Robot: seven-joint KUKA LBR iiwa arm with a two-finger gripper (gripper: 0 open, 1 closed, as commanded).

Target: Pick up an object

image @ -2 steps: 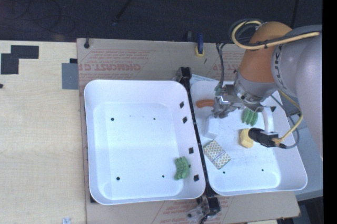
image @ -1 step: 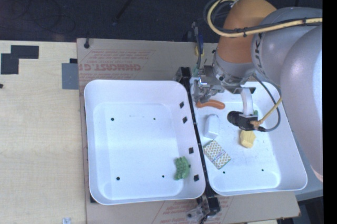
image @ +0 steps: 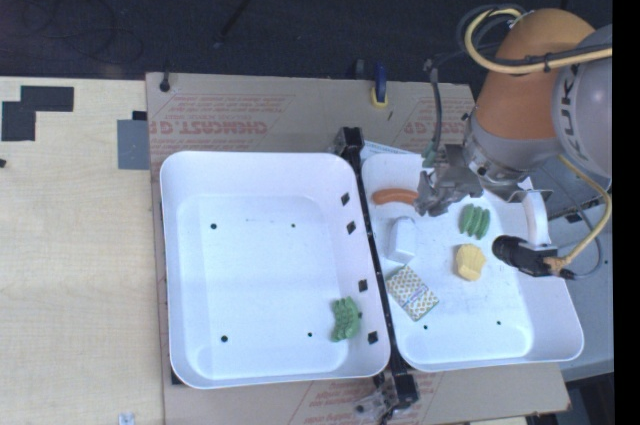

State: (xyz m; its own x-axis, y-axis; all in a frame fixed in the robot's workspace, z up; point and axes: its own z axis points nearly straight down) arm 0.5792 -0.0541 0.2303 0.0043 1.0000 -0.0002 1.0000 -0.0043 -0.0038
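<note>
The arm reaches in from the right, and my gripper (image: 432,203) hangs low over the back of the right bin (image: 520,338). It sits right at the right end of an orange carrot-like piece (image: 393,197). A white block (image: 402,237) lies just below the gripper. A patterned flat packet (image: 412,293) rests nearer the front. A green ridged piece (image: 474,220) and a yellow lump (image: 469,261) lie to the gripper's right. A green leafy toy (image: 346,318) sits in the left bin (image: 200,313) near its front right corner.
A black divider (image: 368,243) runs between the two bins. A black-tipped white part of the arm (image: 525,251) and cables hang over the right bin's right side. A blue-and-yellow clip (image: 380,88) stands at the board's back edge.
</note>
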